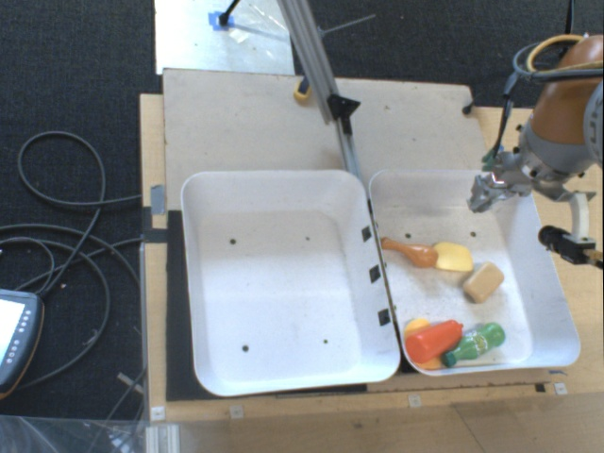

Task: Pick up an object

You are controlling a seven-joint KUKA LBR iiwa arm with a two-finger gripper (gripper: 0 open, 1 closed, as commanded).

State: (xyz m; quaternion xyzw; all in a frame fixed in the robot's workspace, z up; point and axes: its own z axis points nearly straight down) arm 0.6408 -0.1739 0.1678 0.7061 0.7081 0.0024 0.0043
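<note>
Tan block (pixel 482 281) is noted in the right bin (pixel 557 333), mid-floor, beside the yellow-headed spatula (pixel 436 254). It is judged light, rigid, flat-sided; opposite faces are best pinched. Gripper (pixel 483 196) hovers near the far wall; jaw state cannot be told.

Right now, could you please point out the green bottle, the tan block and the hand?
green bottle (pixel 476 343), camera view, mid-body.
tan block (pixel 482 282), camera view, top face.
hand (pixel 484 196), camera view, its tip.
</note>
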